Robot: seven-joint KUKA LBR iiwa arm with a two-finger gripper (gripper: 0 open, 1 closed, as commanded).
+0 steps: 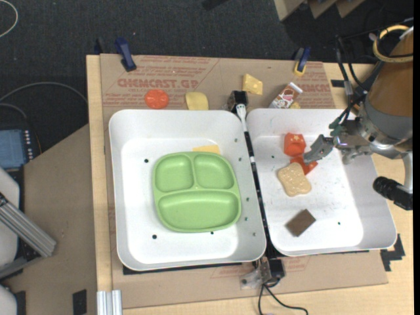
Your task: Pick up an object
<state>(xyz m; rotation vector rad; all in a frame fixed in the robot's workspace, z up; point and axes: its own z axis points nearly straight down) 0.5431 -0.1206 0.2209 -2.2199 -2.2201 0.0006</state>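
The right bin holds three things: one red block, one tan cookie and one brown square. The claw (I cannot tell if it is spread) sits beside the red block. The left bin holds one green plate.

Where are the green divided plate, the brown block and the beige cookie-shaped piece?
green divided plate (pixel 195 192): camera view, on the ridge where its compartments meet.
brown block (pixel 300 222): camera view, middle of its top face.
beige cookie-shaped piece (pixel 293 180): camera view, centre of its flat top.
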